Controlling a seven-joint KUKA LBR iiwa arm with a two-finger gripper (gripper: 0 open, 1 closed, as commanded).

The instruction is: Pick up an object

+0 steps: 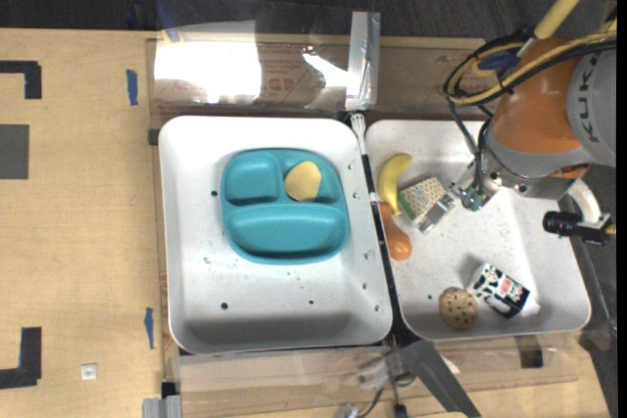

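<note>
Gripper (468, 199) low in right bin (549, 303), finger state impossible to tell. Reaches beside patterned box (423, 198), arm's bulk cropped rightward.

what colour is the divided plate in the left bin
Teal blue; the divided plate shows clearly in the camera view.

The divided tray (284, 220) lies in the left bin (186, 289) on the counter (78, 210). A round fruit (303, 180) sits in the tray's rear right compartment. Right of the tray, in the right bin (558, 308), lie a banana (394, 178), a carrot (397, 240), a small box (423, 199), a cookie (458, 306) and a carton (501, 291)
</note>
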